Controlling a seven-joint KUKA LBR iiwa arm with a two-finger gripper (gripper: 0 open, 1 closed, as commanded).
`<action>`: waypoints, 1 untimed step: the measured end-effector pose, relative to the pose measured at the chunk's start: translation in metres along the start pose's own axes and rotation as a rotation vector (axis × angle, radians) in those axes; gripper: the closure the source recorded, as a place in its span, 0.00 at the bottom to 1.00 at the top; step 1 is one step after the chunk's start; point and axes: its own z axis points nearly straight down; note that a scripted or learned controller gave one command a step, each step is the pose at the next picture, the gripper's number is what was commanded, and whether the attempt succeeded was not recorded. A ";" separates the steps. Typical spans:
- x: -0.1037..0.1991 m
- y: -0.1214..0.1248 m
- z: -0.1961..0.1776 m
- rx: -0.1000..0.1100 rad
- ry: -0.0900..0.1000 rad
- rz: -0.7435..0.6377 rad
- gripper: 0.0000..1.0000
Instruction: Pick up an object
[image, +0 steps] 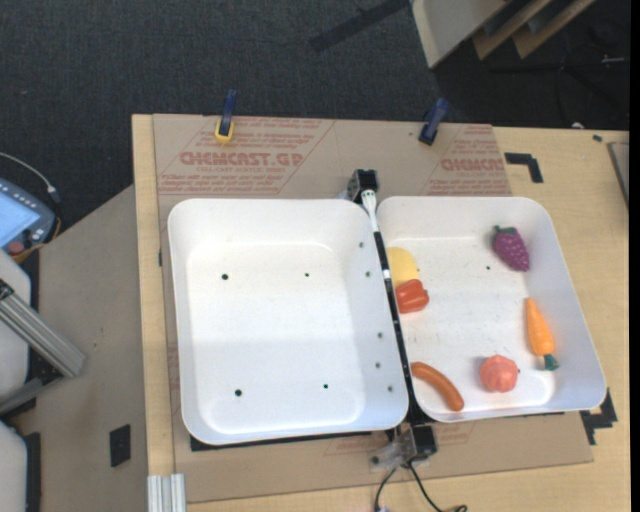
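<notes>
The right bin (455, 228) holds several toy foods. A purple grape bunch (511, 248) lies near its far right corner. Against the bin's left wall, a yellow piece (402, 265) touches a red pepper (411, 296). An orange carrot (540, 332) lies along the right side. Close to the near edge are a pink strawberry (499, 373) and a reddish sausage (438, 386).
The left bin (270, 310) sits beside the right one on a brown board (300, 150). Blue clamps (228, 115) (434, 120) grip the board's far edge. Grey equipment (20, 300) stands off the bench at the left.
</notes>
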 end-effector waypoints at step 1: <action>0.002 0.000 0.000 0.000 0.000 0.001 1.00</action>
